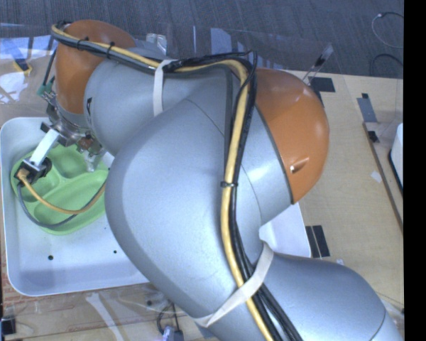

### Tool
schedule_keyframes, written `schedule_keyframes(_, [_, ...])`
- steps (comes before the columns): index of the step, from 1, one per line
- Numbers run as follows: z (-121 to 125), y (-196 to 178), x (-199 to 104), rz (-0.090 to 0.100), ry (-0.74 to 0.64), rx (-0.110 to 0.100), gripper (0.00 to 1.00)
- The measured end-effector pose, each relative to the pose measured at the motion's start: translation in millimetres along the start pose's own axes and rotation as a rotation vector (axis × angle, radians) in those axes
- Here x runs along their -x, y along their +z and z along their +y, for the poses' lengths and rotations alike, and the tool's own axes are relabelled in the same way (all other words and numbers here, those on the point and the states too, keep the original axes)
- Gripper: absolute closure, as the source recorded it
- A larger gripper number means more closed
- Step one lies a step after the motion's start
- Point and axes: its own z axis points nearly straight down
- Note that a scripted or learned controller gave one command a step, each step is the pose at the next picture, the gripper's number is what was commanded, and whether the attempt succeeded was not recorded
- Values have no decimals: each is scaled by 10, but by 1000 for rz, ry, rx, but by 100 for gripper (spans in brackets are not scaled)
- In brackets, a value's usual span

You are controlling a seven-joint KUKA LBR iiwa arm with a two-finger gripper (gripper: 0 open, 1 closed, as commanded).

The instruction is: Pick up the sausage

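My gripper [62, 151] reaches down into the far end of the left bin [28, 268], right over a crumpled green item [71, 190] lying there. The grey arm with its orange band [82, 52] covers the wrist and most of the gripper. A white part with a black tip [37, 163] sticks out to the left, just above the green item. A thin yellow cable [57, 208] loops across the green item. No sausage can be made out; the arm hides much of both bins.
The arm's big grey body [199, 212] and orange joint [291, 133] cover the right bin and the middle of the bench. Bare white floor of the left bin [64, 258] lies in front. Tape marks sit on the wooden bench at right [369, 119].
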Motion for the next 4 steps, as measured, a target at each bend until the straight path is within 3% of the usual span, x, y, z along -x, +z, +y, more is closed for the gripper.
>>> schedule_keyframes(1, [-23,-121,-58,-7,284,-15,0])
schedule_keyframes(2, [-2,-9,-61,0,415,-11,0])
schedule_keyframes(3, [-42,114,-37,-8,531,-13,0])
schedule_keyframes(4, [-77,114,82,-66,538,-35,100])
